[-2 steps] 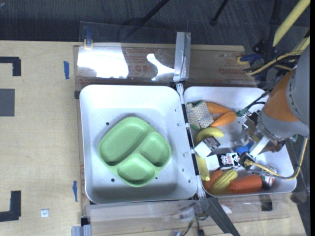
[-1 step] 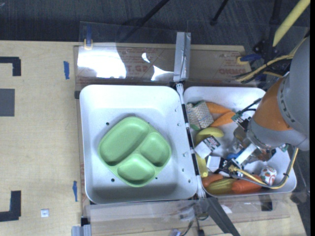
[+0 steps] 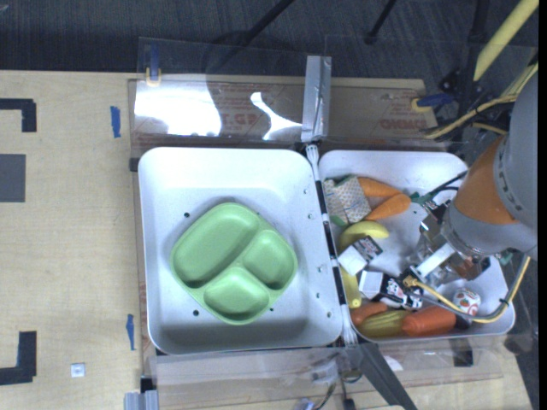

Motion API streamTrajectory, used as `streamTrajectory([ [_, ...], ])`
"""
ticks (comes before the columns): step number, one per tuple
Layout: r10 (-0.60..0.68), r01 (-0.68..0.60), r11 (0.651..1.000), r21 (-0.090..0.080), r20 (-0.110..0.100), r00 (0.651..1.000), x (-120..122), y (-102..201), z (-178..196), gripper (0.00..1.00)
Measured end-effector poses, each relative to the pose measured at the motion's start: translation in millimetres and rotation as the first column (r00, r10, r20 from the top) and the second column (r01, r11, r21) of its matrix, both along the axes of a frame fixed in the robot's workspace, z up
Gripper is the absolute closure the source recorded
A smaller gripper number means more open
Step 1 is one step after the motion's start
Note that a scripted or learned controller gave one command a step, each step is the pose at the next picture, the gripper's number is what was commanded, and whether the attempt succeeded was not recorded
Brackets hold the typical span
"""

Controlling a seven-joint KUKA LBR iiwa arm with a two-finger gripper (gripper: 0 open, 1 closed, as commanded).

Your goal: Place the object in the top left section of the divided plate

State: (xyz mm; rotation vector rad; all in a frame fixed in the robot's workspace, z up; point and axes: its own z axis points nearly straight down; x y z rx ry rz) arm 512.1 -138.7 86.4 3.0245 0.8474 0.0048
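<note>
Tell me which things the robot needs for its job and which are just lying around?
For the job: the green divided plate in the left bin; the tool over the right bin; one toy from that bin, which one I cannot tell.

Lying about, unless picked: the yellow banana, the orange carrot, the patterned packet, the spotted ball.

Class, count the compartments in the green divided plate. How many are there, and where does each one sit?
3. On the green plate, the largest compartment lies upper left, the right compartment beside it, the lower compartment below both. None is hidden.
</note>
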Motion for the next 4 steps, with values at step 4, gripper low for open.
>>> streamTrajectory([
  [4,-0.21,0.21,0.978,0.002,0.0,0.978,-23,48,1,1.0],
])
